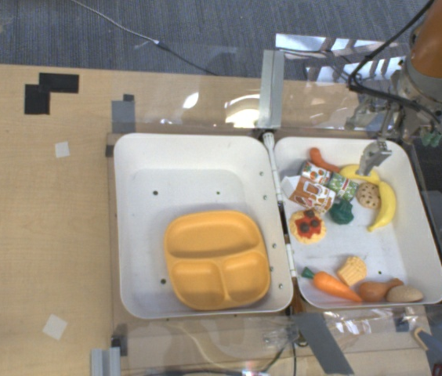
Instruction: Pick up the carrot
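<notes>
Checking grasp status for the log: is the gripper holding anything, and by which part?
Nothing is held. The grey two-finger gripper hangs over the back of the right white bin, above the yellow banana. The orange carrot with green top lies untouched at the bin's front edge.

Arm [440, 34]: a broad orange band is seen at the upper right corner, rounded and smooth, with a grey collar beneath it. Black cables [378, 57] are run from the band across the wrist assembly. Wrist hardware: grey metal brackets and plates, pale and angular, with a small green detail at the right side. Pincer [373, 160]: a slim grey metal piece, flat-sided, matte in finish.
</notes>
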`<control>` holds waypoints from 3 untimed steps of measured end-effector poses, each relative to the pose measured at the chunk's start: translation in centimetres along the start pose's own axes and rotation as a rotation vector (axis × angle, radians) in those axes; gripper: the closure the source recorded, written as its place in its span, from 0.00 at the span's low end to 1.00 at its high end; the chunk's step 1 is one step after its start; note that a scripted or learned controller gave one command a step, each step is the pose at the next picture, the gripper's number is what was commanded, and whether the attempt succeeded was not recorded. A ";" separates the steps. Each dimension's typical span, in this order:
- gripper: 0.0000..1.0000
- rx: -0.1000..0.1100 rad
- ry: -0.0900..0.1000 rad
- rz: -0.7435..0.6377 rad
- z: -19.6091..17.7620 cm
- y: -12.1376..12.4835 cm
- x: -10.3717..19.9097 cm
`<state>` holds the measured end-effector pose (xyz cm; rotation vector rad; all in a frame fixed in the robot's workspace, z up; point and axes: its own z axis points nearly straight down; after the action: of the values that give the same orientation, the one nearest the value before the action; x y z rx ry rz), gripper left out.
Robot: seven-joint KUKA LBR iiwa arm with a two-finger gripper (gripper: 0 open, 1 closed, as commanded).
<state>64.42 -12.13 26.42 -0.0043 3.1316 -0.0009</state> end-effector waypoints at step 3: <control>0.00 0.000 -0.001 0.048 14.6 0.9 15.0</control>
<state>49.52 -11.27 11.64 0.0706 3.1294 -0.0012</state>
